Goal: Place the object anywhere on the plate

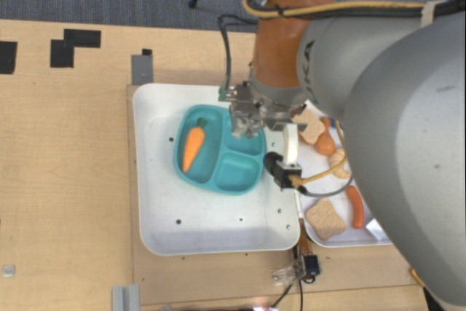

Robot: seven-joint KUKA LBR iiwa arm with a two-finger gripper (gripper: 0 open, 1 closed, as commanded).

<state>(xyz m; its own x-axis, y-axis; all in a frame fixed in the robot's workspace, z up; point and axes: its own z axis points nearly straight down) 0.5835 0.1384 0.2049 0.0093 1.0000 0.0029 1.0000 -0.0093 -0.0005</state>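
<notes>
A teal divided plate lies in the left white bin. An orange carrot rests in the plate's large left compartment, its green tip toward the back. My gripper hangs over the plate's upper right compartment, to the right of the carrot and apart from it. The wrist and orange band above hide the fingertips.
The right bin holds several toy foods: a bread slice, a red sausage, a toast piece and an orange piece. The big grey arm covers most of the right side. Cables trail by the bins' front edge.
</notes>
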